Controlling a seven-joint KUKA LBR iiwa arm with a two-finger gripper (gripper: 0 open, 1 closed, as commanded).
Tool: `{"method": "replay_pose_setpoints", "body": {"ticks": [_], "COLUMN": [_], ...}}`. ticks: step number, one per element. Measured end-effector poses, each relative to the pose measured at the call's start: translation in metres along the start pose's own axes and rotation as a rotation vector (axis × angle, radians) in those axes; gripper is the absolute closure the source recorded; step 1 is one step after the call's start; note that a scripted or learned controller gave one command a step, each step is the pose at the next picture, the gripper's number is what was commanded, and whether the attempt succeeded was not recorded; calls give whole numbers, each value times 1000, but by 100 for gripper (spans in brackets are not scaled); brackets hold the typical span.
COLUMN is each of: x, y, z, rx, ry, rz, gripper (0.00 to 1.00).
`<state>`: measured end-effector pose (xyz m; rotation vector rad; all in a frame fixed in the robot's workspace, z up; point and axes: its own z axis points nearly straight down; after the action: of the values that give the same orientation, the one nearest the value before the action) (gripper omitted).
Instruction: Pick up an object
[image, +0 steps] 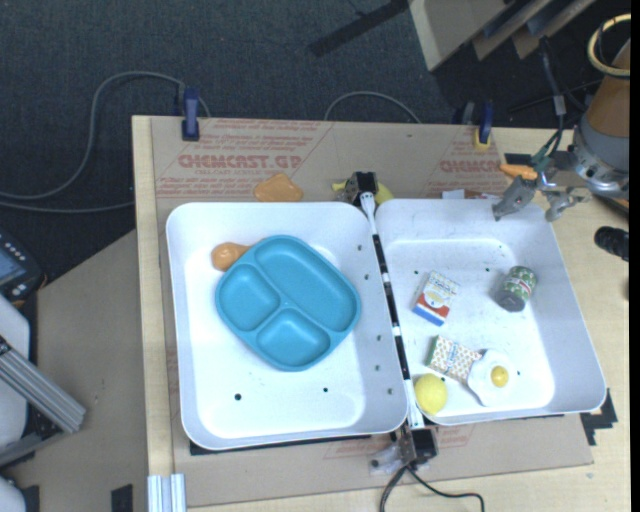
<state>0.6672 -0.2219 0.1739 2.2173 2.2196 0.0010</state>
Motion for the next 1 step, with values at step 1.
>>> {"method": "replay_pose_setpoints", "body": {"ticks": [1], "x": [-1], "y": [-1], "z": [19], "rx": [5], "ry": [2], "rz": [0], "gripper": [0]}}
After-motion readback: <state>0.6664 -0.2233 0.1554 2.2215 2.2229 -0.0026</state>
